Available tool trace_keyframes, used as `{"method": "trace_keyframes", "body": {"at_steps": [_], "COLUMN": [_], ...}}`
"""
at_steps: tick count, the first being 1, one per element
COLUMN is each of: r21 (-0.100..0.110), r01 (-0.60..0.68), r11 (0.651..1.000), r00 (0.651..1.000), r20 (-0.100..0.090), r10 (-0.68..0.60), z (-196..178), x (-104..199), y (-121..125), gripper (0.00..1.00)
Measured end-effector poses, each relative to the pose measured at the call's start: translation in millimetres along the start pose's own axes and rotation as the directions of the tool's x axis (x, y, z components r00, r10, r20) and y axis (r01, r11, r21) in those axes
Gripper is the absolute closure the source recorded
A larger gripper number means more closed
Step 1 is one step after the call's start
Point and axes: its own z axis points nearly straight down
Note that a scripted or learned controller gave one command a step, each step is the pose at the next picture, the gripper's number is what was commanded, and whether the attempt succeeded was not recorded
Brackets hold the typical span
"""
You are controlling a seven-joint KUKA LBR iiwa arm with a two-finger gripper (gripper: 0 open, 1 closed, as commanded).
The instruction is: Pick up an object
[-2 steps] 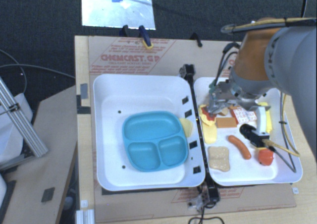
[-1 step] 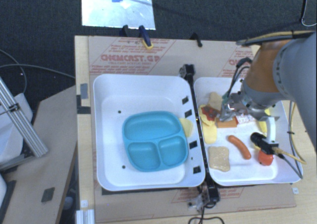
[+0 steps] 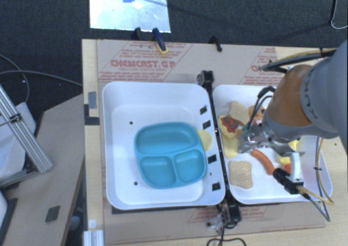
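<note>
My gripper (image 3: 249,145) hangs low over the middle of the right bin (image 3: 255,195), under the grey arm with its orange band (image 3: 288,95). Right beside it lie an orange carrot-like piece (image 3: 263,161) and a pale yellow piece (image 3: 231,148). A tan bread slice (image 3: 240,174) rests nearer the front edge. A red-topped piece (image 3: 229,124) and a cream slice (image 3: 238,110) sit toward the back left of this bin. A yellow piece (image 3: 286,159) peeks out under the wrist. The arm hides the right half of the bin.
The left bin (image 3: 125,103) holds a blue divided tray (image 3: 169,153) with a small yellow piece (image 3: 205,139) against the tray's right edge. Black clips line the wall between the bins (image 3: 212,136). Cables (image 3: 318,193) trail over the right bin's front corner.
</note>
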Motion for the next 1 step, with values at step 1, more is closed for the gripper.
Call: {"method": "trace_keyframes", "body": {"at_steps": [1], "r21": [-0.004], "r01": [0.000], "r11": [1.000], "r00": [1.000], "r20": [0.001], "r10": [0.000], "z": [2.6], "x": [-28.9], "y": [9.2], "gripper": [0.00]}}
